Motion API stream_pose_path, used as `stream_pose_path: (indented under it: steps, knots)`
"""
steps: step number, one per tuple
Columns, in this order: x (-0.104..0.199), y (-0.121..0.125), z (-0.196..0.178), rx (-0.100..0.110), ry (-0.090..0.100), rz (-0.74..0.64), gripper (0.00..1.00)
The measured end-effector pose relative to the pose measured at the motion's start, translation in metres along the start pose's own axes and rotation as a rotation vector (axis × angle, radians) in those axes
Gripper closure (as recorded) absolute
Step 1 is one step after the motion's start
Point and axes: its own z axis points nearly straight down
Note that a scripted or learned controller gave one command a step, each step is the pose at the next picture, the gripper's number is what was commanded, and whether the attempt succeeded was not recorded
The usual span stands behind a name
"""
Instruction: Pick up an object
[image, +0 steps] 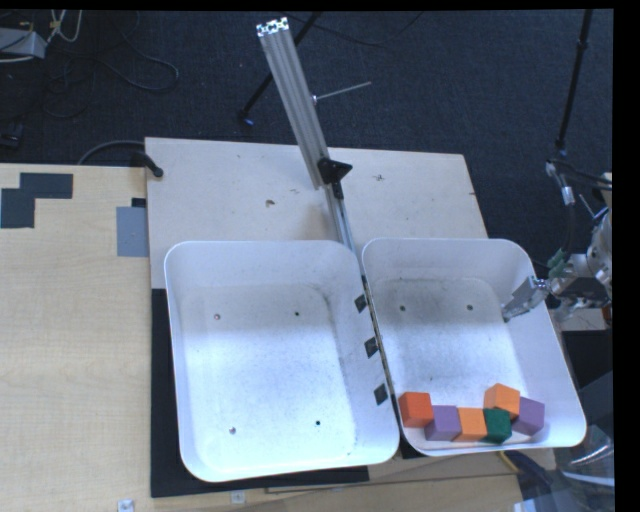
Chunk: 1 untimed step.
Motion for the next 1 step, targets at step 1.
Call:
stream_pose_path:
  steps: [1]
  knots:
    - [-0.0004,0.0001,-0.0097,0.000,0.000,-0.001,1.00]
